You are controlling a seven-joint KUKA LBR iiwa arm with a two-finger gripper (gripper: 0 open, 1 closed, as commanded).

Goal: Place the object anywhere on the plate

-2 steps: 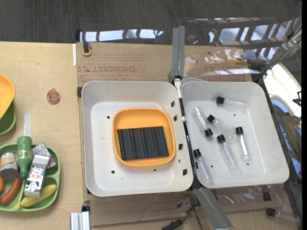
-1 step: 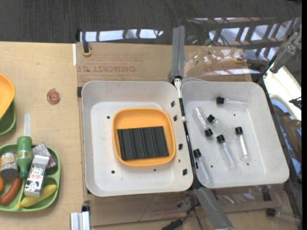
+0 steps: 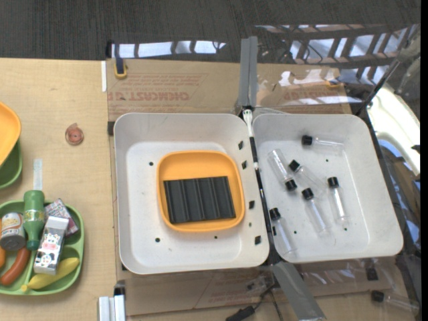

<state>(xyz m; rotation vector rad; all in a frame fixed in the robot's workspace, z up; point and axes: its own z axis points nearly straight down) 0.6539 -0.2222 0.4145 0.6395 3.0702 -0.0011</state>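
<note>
Camera view looks down on the shallow white left bin (image 3: 134, 179), where the rounded orange plastic plate (image 3: 200, 159) sits near the middle with a dark ribbed rectangular panel (image 3: 200, 199) covering most of its floor. The task's things, at least 6 small clear plastic tubes with black caps (image 3: 314, 209), lie flat and scattered in the shallow white right bin (image 3: 378, 179), well apart from the plate. Whether the claw is apart or together cannot be told from this moment. The step in hand looks like the pick, with nothing yet on the plate. A good choice is likely the lone tube toward the right (image 3: 338, 202), which lies clear of its neighbours, while the 2 capped tubes near the bin's middle (image 3: 293, 176) crowd each other and risk a double grab. Closing across the tube's narrow width rather than along its length should stop it rolling or squirting out. Once lifted, it needs to clear the raised walls between the 2 bins, then come down low over the ribbed panel so it does not bounce off.
</note>
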